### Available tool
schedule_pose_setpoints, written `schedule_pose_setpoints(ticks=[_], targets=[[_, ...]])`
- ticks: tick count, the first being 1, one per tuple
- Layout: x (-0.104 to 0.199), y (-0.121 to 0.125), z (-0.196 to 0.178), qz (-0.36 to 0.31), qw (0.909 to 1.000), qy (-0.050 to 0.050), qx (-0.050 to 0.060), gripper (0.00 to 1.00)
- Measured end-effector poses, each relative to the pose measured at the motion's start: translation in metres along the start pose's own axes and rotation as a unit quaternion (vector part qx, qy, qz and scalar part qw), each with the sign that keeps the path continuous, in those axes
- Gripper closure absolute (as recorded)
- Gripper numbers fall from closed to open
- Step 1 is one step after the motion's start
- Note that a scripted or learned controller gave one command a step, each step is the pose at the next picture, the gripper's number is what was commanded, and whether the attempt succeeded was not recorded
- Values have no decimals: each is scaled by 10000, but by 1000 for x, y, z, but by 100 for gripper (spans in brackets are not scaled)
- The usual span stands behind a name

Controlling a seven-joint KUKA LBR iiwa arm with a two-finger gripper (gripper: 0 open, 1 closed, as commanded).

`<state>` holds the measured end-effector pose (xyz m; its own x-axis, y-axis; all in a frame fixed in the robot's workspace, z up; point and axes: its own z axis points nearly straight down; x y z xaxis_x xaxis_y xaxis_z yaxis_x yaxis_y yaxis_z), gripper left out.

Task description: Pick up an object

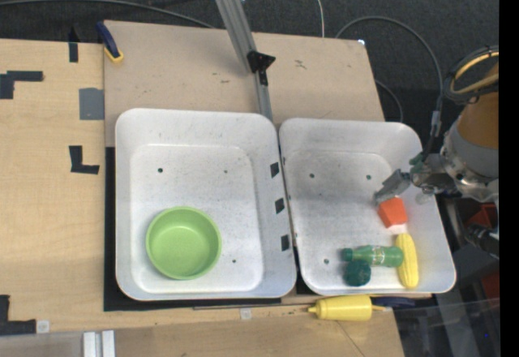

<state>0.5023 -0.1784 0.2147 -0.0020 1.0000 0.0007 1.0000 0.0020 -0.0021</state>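
Observation:
My gripper (pixel 403 182) hangs over the right side of the right bin (pixel 324 144), reaching in from the right edge of the view. Just below it in the view, and apart from it, an orange block (pixel 393 212) with a white underside rests on the bin floor. Nothing shows in the gripper's grasp. Nearer the front of that bin lie a green bottle (pixel 375 255), a dark green piece (pixel 356 272) and a yellow corn-like object (pixel 408 259).
A green bowl (pixel 183 243) sits at the front of the left bin (pixel 195 132). A yellow bottle (pixel 345 308) lies on the bench beyond the right bin's front rim. A slanted metal pole (pixel 235 15) rises behind the bins.

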Motion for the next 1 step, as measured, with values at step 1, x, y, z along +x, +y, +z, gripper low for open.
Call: schedule_pose_setpoints(ticks=[1], targets=[[0,0,0,2,10000,0,-1,0]])
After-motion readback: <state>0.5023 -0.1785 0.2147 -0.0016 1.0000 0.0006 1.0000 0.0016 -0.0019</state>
